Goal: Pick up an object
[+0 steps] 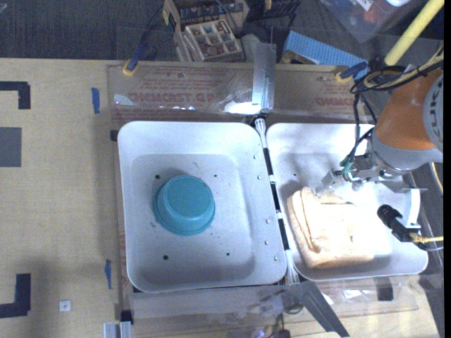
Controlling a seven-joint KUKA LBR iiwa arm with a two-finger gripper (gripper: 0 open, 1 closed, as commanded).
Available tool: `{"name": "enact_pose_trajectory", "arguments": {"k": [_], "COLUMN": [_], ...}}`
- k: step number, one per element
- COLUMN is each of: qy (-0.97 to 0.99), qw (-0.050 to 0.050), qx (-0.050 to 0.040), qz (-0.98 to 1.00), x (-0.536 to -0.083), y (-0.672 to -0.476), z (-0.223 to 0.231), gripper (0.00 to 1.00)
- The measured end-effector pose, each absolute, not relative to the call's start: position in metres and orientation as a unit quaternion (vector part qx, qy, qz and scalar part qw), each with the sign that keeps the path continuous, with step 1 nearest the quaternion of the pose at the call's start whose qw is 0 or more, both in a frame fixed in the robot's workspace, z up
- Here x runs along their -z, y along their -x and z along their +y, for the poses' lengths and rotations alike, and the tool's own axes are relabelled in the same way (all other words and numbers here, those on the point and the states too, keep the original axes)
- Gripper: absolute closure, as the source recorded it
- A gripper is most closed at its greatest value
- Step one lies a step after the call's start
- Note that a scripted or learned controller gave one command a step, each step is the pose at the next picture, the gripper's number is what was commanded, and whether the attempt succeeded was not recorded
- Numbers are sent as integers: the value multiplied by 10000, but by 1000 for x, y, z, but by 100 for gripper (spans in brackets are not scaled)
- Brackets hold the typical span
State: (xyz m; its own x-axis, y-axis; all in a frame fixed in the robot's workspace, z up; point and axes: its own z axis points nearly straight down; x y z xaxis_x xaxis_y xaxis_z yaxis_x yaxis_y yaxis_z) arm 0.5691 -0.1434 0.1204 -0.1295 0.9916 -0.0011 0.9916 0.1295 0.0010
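two white bins: gripper [337, 182], finger state unclear, at tan cloth's [331, 227] far edge in right bin [296, 143]; blue bowl [184, 204] mid-left bin [134, 146].

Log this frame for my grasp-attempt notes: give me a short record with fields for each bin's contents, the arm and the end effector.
left bin: one teal bowl, upside down, near the middle
right bin: one tan sponge-like block, toward the near side
arm: reaches in from the right, over the right bin
end effector: low, at the block's far edge
held object: none visible

Pale wooden bench [49, 189], cluttered dark floor [70, 13]
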Motion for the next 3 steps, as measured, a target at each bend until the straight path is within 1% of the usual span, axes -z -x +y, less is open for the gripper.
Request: {"name": "enact_pose_trajectory", "arguments": {"k": [1, 2, 3], "qy": [-6512, -6516, -6517], "qw": [41, 53, 51], "qx": [-27, -52, -50], "qz": [7589, 7585, 7584], "x": [-91, -101, -101], "y": [-584, -586, -585], "z": [-117, -117, -117], "gripper": [0, 100, 0]}}
